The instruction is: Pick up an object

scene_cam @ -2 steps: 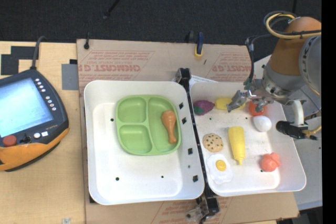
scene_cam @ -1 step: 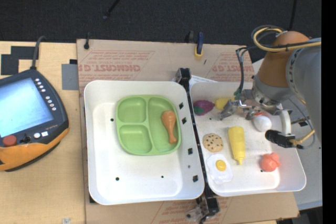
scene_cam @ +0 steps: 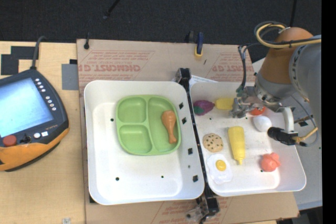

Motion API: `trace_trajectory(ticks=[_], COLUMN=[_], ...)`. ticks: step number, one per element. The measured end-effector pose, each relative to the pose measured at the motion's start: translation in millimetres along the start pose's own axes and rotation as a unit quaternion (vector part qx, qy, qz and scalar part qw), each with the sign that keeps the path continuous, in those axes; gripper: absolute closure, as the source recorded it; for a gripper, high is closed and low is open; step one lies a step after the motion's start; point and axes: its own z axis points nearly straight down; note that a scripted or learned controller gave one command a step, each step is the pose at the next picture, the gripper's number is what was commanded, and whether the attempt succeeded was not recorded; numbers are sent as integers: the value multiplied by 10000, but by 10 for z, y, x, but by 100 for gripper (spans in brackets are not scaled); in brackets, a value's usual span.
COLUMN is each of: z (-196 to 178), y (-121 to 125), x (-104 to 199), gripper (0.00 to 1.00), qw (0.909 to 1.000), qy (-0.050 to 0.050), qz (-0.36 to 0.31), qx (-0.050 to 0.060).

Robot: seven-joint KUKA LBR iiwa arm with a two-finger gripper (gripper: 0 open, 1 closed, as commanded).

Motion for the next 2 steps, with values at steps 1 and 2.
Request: trace_trajectory(ticks=[1, 2], z=[-429, -1041], y=[-11, -80], x=[8, -4], gripper=[100, 100], qw=[10000, 10000], qy=[-8, -12], qz=[52, 58], qx=[-27, -36])
